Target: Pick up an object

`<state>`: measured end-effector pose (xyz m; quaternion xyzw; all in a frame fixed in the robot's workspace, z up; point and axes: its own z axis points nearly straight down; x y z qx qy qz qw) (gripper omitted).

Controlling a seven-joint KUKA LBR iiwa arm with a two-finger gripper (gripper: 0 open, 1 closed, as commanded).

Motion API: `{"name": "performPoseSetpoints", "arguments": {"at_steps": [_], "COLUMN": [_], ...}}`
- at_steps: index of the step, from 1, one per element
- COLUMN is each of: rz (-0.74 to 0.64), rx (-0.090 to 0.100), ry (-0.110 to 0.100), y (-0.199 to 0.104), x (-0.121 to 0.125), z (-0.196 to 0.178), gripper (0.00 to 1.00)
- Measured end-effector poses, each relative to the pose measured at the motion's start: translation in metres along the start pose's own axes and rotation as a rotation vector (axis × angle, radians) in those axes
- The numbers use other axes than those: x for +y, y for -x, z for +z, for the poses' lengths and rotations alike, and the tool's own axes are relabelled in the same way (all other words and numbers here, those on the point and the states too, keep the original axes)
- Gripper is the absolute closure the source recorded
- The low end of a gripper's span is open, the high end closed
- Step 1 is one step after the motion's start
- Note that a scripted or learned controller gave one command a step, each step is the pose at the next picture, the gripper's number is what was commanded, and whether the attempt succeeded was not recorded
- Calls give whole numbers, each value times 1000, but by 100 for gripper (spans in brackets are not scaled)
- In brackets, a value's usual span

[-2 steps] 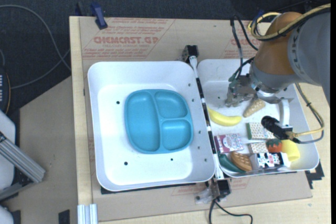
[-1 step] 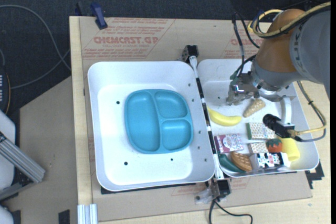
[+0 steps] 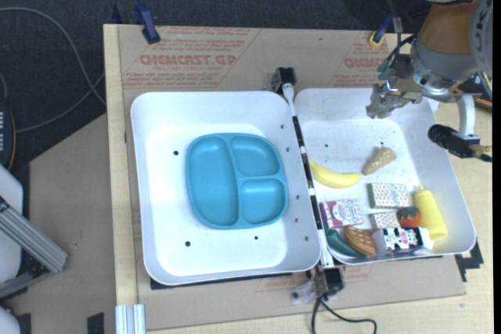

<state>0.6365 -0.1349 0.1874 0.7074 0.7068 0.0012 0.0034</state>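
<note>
The gripper [image 3: 381,104] is hovering over the far end of the right bin [image 3: 344,109], gripping nothing, and I cannot tell its state from this slant. A banana [image 3: 335,177] is lying near the bin's middle, with what is probably a bread piece [image 3: 379,161] just beside it. A blue divided plate [image 3: 236,180] is sitting in the left bin [image 3: 156,168] on the worktop [image 3: 196,59].

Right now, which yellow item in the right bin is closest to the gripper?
The banana. It lies mid-bin by the left wall, curved, nearer the gripper than the yellow bottle, which sits by the right wall farther down.
</note>
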Motion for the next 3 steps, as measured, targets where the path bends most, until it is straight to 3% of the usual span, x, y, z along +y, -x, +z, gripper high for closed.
{"name": "performPoseSetpoints", "arguments": {"at_steps": [1,2,3], "rz": [-1,1,2], "rx": [2,3,2], "ry": [-5,-11,-8], "y": [-1,38,62], "x": [-1,-60,-159], "z": [3,104,102], "gripper": [0,0,0]}}
